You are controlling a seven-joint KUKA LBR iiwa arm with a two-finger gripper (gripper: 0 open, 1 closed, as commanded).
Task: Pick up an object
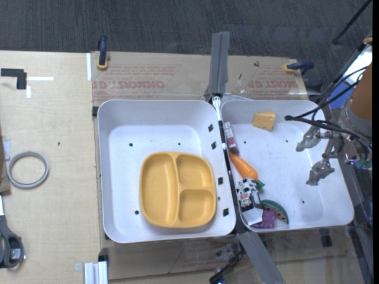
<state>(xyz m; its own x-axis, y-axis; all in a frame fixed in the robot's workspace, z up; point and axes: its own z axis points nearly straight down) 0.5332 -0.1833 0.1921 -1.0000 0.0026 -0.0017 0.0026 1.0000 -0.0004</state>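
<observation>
My gripper (pixel 314 157) hangs over the right side of the right bin (pixel 331 215), open, with nothing between its fingers (pixel 320 172). Along that bin's left wall lie an orange carrot (pixel 244 165), a black-and-white toy (pixel 246 193), a green and purple piece (pixel 270 213) and a thin dark tube (pixel 228 136). A yellow wedge (pixel 264 120) rests near the bin's back. All of these sit well to the left of the gripper. The left bin (pixel 118 129) holds a yellow divided plate (pixel 177 189).
On the wooden bench left of the bins lie a grey tape roll (pixel 26 169) and scissors (pixel 9 248). Clamps (pixel 102 52) pin cardboard behind the bins. A grey bar (pixel 219 64) runs back from the seam between the bins.
</observation>
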